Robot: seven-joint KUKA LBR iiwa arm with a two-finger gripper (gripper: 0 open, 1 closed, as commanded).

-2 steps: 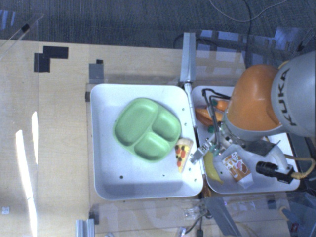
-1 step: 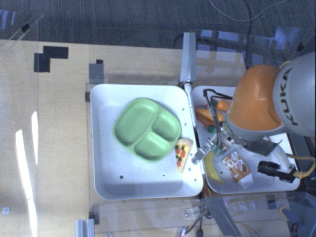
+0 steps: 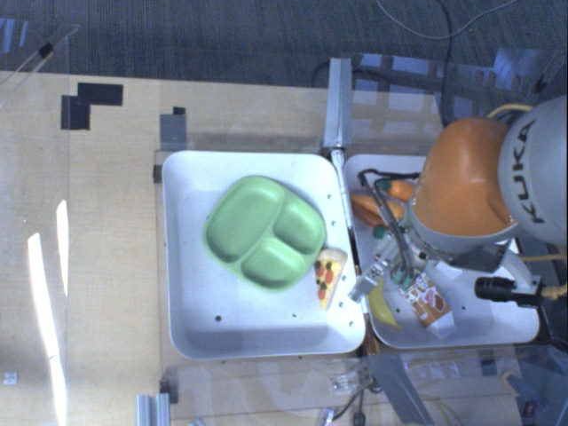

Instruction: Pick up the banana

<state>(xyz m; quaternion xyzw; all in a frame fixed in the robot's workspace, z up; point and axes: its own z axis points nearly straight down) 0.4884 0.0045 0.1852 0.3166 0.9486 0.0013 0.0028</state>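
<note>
From above, the grey-and-orange arm covers much of the right bin at the frame's right. A yellow sliver of banana shows at that bin's lower left corner, mostly hidden beneath the end effector, whose opening cannot be told. The left bin holds a green divided plate.

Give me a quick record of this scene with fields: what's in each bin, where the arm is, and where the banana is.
left bin: green divided plate; pizza slice toy at its right wall
right bin: banana, orange item, small printed packet
arm: over the right bin, hiding much of it
pincer: low over the right bin's left side, just above the banana
banana state: lying in the bin, partly hidden by the pincer
</note>
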